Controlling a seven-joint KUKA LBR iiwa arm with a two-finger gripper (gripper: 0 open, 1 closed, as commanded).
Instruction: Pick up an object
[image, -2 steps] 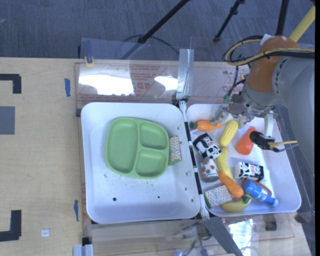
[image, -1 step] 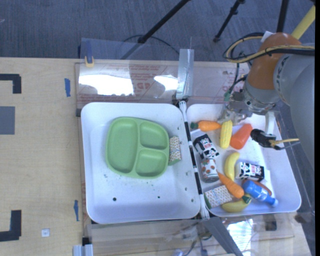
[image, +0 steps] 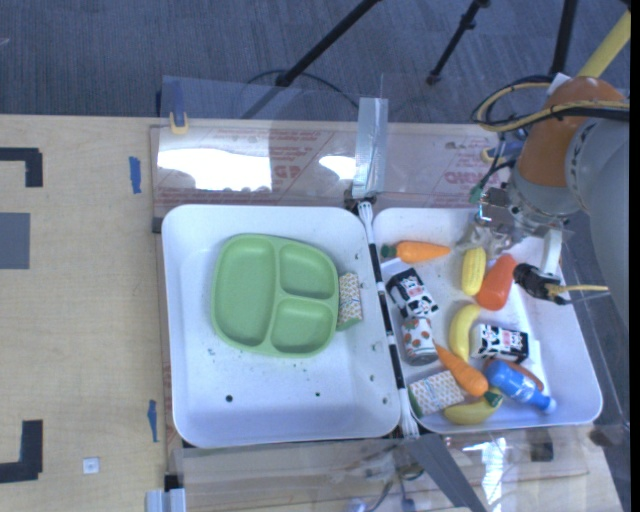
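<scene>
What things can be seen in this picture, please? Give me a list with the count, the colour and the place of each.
bins: 2, white, side by side on the bench
divided plate: 1, green, left bin
patterned packet: 1, by the plate's right edge, left bin
carrots: 2, orange, right bin, one far, one near
corn cob: 1, yellow, right bin, far part
bottle: 1, orange, beside the corn cob
cow-print cartons: 2, black and white, right bin
can: 1, right bin, near the divider
bananas: 2, yellow, right bin
blue bottle: 1, right bin, near corner
arm: 1, grey with orange band, over the right bin's far edge
</scene>
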